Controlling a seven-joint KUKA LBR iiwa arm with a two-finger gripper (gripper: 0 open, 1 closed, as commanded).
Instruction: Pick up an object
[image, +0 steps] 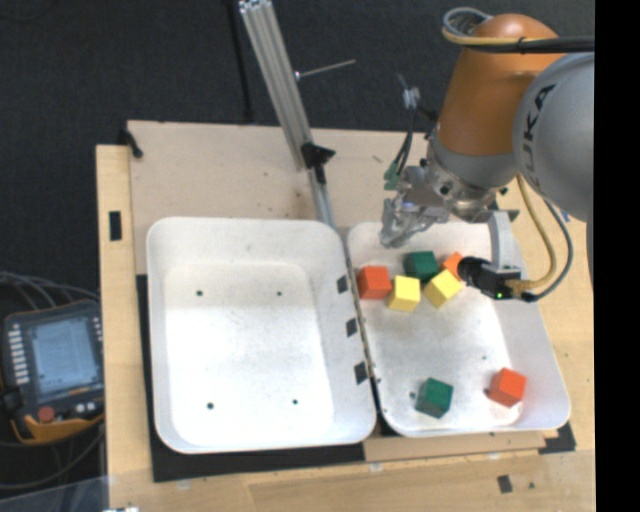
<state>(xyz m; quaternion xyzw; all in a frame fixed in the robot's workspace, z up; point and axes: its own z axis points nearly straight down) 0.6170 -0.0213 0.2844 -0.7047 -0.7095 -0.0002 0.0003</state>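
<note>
Nearest me, in the right bin (530, 350), a green block (434, 397) and an orange block (507, 386) sit apart. Farther back lies a cluster: an orange block (375, 282), two yellow blocks (405, 293) (444, 288) and a green one (421, 265). Beyond, the gripper (400, 228) hangs above the bin's far edge, holding nothing; whether it's spread or closed I can't tell.

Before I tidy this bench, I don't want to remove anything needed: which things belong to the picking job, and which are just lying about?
Belongs to the job:
gripper
right bin
orange blocks
yellow blocks
green blocks

Just lying about:
left bin
metal rail
handheld control pad
</note>
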